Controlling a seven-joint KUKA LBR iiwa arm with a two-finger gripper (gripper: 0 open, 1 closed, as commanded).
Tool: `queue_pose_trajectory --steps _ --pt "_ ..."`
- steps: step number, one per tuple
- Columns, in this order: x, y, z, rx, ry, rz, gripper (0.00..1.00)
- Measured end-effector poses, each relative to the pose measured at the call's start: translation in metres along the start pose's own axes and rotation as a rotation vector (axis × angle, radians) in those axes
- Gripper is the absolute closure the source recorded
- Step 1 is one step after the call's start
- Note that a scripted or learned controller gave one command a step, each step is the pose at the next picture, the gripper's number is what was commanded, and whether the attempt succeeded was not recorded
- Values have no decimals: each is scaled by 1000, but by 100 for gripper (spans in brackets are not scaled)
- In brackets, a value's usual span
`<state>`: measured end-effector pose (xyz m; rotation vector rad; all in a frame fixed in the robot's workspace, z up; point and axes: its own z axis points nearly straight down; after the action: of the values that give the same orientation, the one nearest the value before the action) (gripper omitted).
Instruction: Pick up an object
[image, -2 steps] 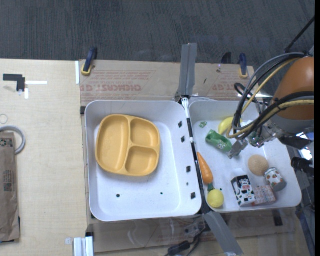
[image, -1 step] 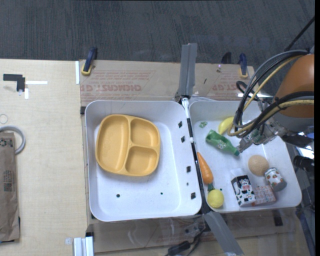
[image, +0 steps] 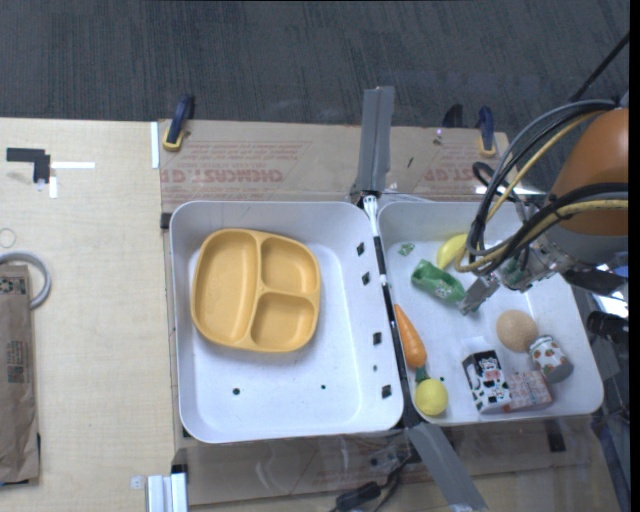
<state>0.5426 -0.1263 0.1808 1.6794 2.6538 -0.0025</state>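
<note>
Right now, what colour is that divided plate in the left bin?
Yellow-orange, plain all over; the divided plate shows in the camera view.

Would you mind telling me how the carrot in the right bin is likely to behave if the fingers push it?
The carrot looks tapered and round, so it would probably roll or pivot. It lies beside the bin wall, which may stop it.

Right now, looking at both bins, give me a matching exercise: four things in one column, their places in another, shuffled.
Things:
1. yellow three-compartment plastic plate
2. orange toy carrot
3. tan egg-shaped ball
4. small black-and-white carton

Places:
A. right bin, along its left wall
B. left bin
C. right bin, near its front edge
D. right bin, just past the carton

Pairs: 1-B, 2-A, 3-D, 4-C
</note>
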Motion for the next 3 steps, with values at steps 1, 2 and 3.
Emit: queue_pose_trajectory --steps 1,2,3 --pt "9 -68 52 1 3 13 0" --pt "-12 -37 12 -2 0 -349 0" --pt "6 -67 90 -1 1 -428 0"
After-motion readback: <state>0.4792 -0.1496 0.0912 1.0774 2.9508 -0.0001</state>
